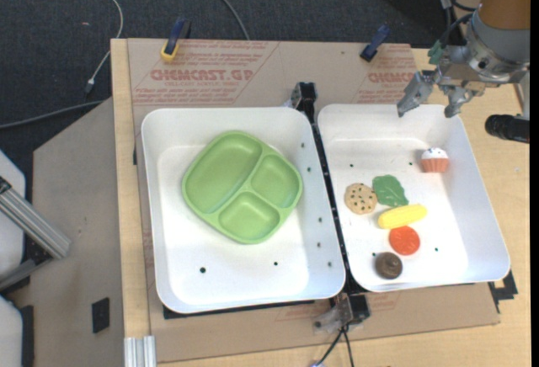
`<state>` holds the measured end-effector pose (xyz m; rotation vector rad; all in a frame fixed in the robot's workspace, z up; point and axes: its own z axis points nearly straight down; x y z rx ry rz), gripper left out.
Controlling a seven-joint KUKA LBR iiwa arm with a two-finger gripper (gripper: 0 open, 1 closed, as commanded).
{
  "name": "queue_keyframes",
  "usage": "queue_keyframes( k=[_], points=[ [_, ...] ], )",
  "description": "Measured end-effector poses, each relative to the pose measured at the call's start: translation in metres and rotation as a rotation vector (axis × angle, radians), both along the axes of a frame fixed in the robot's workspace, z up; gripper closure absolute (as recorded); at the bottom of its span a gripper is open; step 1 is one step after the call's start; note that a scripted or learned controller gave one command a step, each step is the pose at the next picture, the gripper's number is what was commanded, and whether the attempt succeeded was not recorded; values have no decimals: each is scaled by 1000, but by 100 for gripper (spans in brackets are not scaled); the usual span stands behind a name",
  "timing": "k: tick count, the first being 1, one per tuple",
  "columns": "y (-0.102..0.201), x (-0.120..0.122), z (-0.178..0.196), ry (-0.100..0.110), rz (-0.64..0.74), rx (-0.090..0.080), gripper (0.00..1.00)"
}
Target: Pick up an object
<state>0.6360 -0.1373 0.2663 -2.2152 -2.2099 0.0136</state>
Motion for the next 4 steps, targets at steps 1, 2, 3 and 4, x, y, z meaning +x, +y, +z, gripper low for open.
queue_keyframes(
  k=[1, 2, 3, 4],
  points=[
    [0, 2, 8, -13, 3, -2, 0],
    [8, 1, -37, -8, 4, -1, 0],
    [19, -2, -90, -8, 4, -1, 0],
    [20, -3, -132, -8, 3, -1, 0]
  ],
)
